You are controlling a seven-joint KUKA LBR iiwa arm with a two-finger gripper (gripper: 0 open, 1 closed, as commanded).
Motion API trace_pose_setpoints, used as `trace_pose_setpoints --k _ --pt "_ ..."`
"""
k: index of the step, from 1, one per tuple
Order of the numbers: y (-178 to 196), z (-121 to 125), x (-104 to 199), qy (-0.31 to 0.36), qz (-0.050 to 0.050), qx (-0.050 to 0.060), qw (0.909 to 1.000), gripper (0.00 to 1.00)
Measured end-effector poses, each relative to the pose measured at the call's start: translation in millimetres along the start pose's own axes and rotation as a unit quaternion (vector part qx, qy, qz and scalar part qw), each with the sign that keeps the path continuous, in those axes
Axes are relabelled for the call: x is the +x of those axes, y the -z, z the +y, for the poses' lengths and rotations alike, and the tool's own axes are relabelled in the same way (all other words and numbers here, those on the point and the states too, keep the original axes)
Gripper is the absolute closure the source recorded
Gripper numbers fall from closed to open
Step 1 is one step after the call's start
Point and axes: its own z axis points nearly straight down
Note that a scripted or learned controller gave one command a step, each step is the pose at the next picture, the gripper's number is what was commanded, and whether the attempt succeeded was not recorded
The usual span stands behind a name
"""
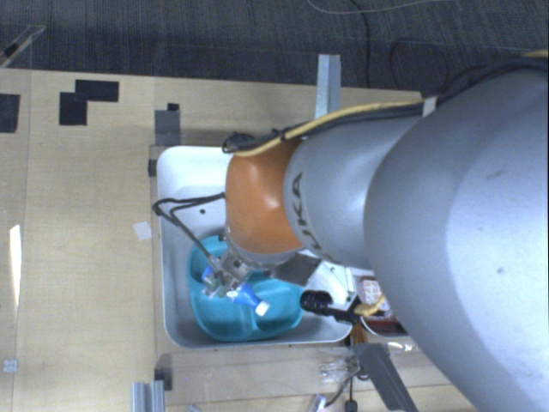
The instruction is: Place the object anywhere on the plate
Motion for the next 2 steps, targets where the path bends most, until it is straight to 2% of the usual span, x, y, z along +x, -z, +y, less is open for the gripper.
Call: trace_pose_setpoints --k 1,2 --pt "0.2 -0.1 -0.4 0.0 0.0 0.0 1.0 0.0" --pt "23.3 17.3 -66.8 0.003 -0.002 -0.002 1.0 0.0"
